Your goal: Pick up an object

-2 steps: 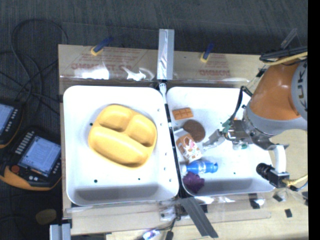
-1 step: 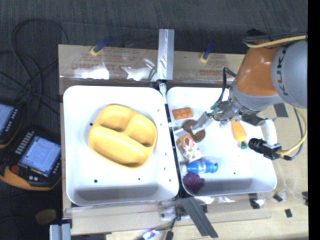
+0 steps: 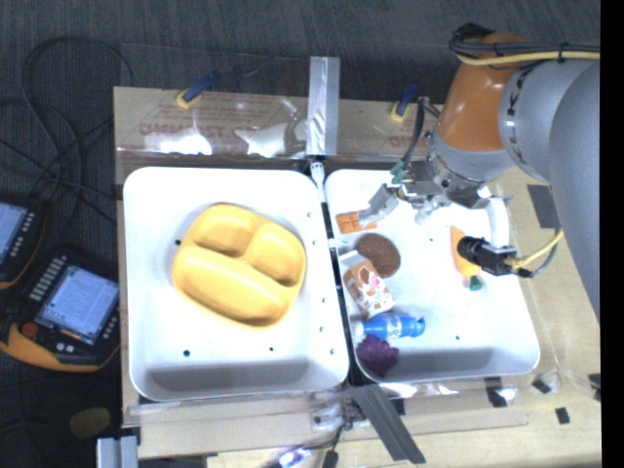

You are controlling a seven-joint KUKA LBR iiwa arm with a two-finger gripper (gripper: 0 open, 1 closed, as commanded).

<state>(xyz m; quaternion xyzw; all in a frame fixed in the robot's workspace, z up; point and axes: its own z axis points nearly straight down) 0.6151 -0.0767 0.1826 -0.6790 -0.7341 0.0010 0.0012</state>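
The objects to pick lie in the right bin, most of them along its left wall: a small orange card at the top, below it a round brown disc, then a small patterned box in orange and white, then a blue bottle lying on its side, and at the lower left corner a dark purple lump. An orange piece with a little green thing just below it lies apart from these, near the right side of the same bin. The gripper hangs over the upper left part of this bin, just above the orange card and the brown disc; it points to the left and downward, and whether it touches any of them cannot be told. Whether it is apart or together also cannot be told, because the tip is small and partly blurred. The arm comes in from the upper right, with its orange band above the wrist and a black and yellow cable hanging beside it over the bin. The print on the small box is too small to read. The left bin holds one large yellow cushion-like object, lying near its middle. Behind both bins there is crumpled clear plastic with faint red print that cannot be read.
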